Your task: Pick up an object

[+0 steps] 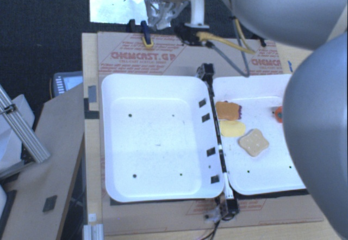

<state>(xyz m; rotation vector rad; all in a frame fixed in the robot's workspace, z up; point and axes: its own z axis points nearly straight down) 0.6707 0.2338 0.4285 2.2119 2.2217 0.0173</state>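
Note:
The right bin (261,179) holds several small items near its left wall: an orange-brown piece (228,110), a flat yellow piece (232,129) and a tan toast-shaped piece (254,142). A small red item (278,114) peeks out from behind the arm. My gripper (157,17) hangs high at the top of the view, beyond the far edge of the left bin (147,184), well away from every item. The grey arm (304,70) looms large over the right side and hides much of the right bin.
Cardboard printed CHEMCAST (142,56) lies under the bins. A blue and yellow clamp (145,35) and yellow cables (228,43) sit at the far edge. Black clips (205,118) line the wall between the bins. An aluminium rail (22,124) leans at the left.

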